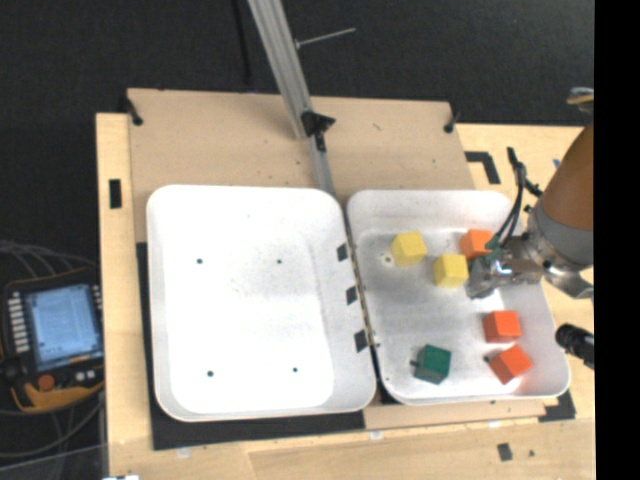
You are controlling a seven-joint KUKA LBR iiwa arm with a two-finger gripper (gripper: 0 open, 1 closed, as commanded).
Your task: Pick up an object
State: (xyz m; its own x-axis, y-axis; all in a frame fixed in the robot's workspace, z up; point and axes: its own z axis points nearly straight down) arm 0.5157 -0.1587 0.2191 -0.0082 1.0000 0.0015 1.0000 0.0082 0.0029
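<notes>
You are looking down at a slant on a pale wooden bench (260, 138) carrying two shallow white bins side by side. The left bin (180, 268) shows a few dark dots on its floor. The right bin (400, 388) holds every block: a yellow cube (408, 248) toward the back left, a second yellow cube (451, 270) just right and slightly nearer to you, an orange block (476, 242) toward the back right, an orange cube (502, 325) right of centre, a second orange cube (510, 364) near the front right corner, and a green block (433, 363) at the front, well apart from the yellow pair. The arm (570, 193) comes in from the right, its orange band above the grey wrist, and the gripper (487, 276) sits low over the right bin, between the back orange block and the second yellow cube (just beside both, possibly touching the yellow one, though the metalwork blurs here). You cannot tell from this angle whether the pincer is released or clenched, and no block is plainly seen inside it. A slanted metal pole (285, 58) crosses the back of the bench, and a handheld pendant (55, 328) with a lit screen lies off the bench to the left.
</notes>
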